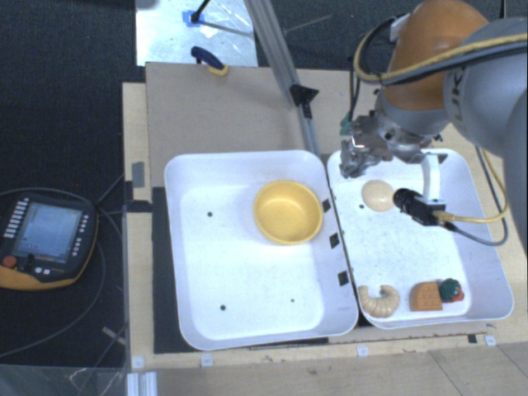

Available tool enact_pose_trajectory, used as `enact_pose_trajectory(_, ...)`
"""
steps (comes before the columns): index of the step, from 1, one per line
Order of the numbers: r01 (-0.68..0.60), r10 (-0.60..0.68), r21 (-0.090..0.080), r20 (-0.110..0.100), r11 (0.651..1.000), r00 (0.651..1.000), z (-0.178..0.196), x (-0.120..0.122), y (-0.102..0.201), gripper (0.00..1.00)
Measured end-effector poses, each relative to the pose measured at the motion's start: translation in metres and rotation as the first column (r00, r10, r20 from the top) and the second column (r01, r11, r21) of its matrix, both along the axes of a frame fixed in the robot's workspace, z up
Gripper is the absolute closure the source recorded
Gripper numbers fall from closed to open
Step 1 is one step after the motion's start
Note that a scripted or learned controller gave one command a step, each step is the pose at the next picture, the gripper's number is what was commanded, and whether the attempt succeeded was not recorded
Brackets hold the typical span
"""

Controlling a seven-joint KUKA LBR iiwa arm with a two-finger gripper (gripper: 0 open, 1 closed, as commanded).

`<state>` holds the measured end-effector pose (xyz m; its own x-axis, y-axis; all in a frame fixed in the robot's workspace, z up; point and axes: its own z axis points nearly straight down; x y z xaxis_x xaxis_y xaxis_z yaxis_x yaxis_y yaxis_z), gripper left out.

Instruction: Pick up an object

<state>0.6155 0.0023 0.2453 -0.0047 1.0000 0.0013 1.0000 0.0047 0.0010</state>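
End effector above the right bin's far-left corner — egg just beside it.

Nearest, in the right bin [487,258], lie a croissant [379,300] and an orange block [426,296] touching a green-red piece [450,289]. Farther back the egg [378,195] rests near the left wall — just below and right of the end effector [353,160], whose finger state I cannot tell. A yellow bowl [287,212] sits in the left bin [206,262].

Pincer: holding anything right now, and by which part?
Cannot tell. The pincer sits at the right bin's upper-left corner, beside the beige egg-shaped object; no object visibly gripped.
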Motion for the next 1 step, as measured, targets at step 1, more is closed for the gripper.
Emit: enact_pose_trajectory(1,0.0,0.0,0.0,0.0,1.0,1.0,0.0007,-0.0129,0.0453,1.0)
